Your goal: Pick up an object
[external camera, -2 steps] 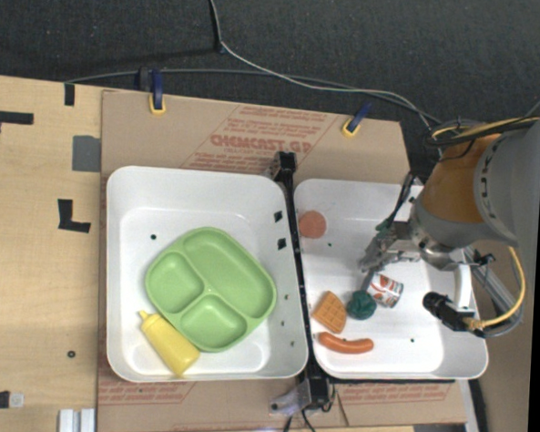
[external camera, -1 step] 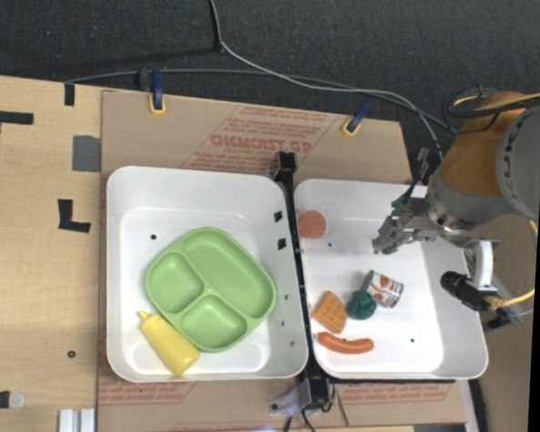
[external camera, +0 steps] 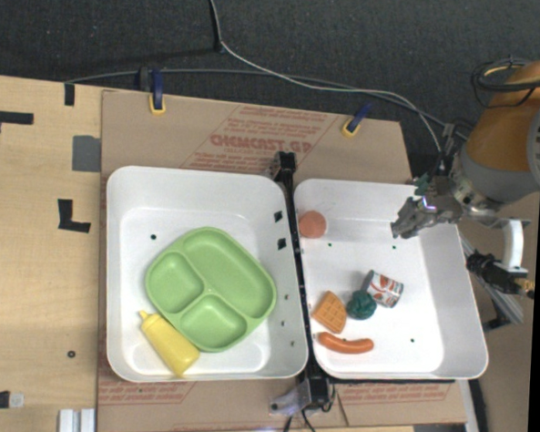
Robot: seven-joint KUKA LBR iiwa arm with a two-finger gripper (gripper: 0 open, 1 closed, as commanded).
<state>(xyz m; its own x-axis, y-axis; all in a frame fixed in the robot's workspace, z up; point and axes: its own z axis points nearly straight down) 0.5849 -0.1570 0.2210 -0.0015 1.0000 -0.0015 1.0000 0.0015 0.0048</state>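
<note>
Objects for picking lie in two white bins set side by side on the counter (external camera: pixel 31 242). In the right bin (external camera: pixel 448 294), a small peach-coloured ball (external camera: pixel 312 224) sits near the far left corner, close to the divide between the bins. Nearer the front, a can (external camera: pixel 384 289) with a red and white label lies tilted on its side, touching a dark green lump (external camera: pixel 361 306) just to its left. Beside that lump is an orange waffle (external camera: pixel 330 311), and just in front of the waffle lies a red sausage (external camera: pixel 344 345), stretched left to right.

The left bin (external camera: pixel 125 202) holds a green divided plate (external camera: pixel 211 289) with three compartments, lying flat in the middle. A yellow bottle (external camera: pixel 166 343) lies on its side at the plate's front left edge, touching it.

The claw (external camera: pixel 408 224) hangs over the far right corner of the right bin, well apart from the can and the ball. Nothing is seen between its tips; whether they are apart or together cannot be told from this angle. The arm (external camera: pixel 503 133) behind it enters from the right, its orange band uppermost.

A brown cardboard sheet (external camera: pixel 247 136) lies under both bins.
</note>
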